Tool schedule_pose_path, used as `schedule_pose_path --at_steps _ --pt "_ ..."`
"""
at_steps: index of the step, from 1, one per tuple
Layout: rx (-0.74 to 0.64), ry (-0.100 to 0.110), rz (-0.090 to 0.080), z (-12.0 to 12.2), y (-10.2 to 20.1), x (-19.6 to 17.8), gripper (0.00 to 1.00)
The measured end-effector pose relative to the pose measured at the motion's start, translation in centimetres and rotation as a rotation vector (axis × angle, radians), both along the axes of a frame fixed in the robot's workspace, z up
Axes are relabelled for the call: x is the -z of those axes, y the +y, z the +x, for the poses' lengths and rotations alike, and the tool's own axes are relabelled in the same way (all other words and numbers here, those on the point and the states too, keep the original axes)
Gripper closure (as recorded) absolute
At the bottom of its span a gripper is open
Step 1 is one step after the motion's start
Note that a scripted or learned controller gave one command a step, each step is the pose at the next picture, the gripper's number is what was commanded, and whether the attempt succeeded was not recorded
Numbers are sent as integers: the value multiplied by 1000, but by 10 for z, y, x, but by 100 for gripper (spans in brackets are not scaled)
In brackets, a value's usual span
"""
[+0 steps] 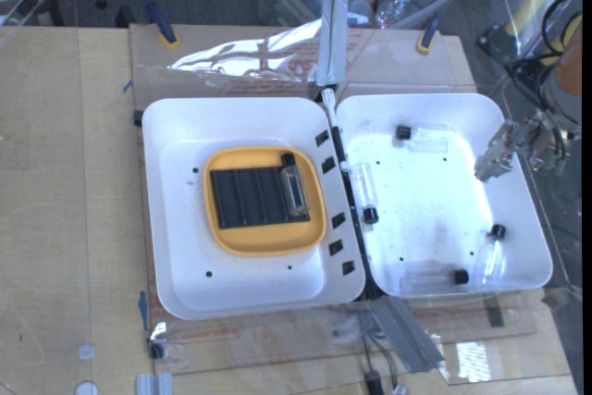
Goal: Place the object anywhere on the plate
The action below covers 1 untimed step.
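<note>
clear bottle on yellow plate

Two white bins sit on a pale wood-toned surface. The left bin carries a yellow-orange plate with a dark ribbed panel at its centre. A clear vial with a black cap lies on that panel. The right bin holds more clear, black-capped vials. The claw is pale grey.

Robotics lab: bench, twin white bins
</note>
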State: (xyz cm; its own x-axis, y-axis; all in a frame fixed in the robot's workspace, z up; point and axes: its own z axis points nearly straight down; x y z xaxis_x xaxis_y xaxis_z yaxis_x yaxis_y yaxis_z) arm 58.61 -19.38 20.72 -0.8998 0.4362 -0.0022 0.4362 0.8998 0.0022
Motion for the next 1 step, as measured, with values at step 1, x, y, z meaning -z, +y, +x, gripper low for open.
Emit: schedule_pose_path --at_steps 1 --pt "-136 1 -1 -10 26 6 100"
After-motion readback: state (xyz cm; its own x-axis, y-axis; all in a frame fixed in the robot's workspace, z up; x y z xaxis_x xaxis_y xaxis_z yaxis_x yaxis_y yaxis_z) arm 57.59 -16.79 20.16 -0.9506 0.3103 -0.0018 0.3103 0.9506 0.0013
